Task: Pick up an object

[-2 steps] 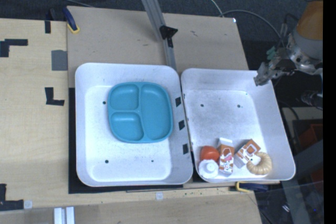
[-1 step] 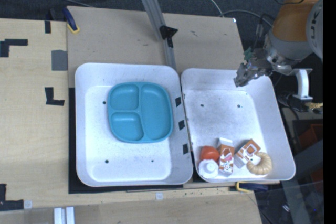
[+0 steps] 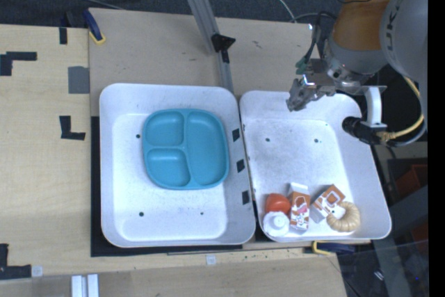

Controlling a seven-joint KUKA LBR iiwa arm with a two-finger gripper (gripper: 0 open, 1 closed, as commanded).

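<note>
White plastic bins sit side by side on the bench (image 3: 160,45). The left bin (image 3: 118,149) holds a teal divided plate (image 3: 186,148) at its middle. The right bin (image 3: 361,177) has its pickable things heaped in the lower right of the frame: a red piece (image 3: 277,203), a white cap (image 3: 276,222), two small cartons (image 3: 300,211) (image 3: 328,201) and a tan pastry (image 3: 345,217), touching one another, probably slid into that corner. The pincer (image 3: 300,98) hangs over the bin's upper edge, well apart from the heap, holding nothing; whether its fingers are spread I cannot tell. It likely must travel down-frame to reach anything.
</note>
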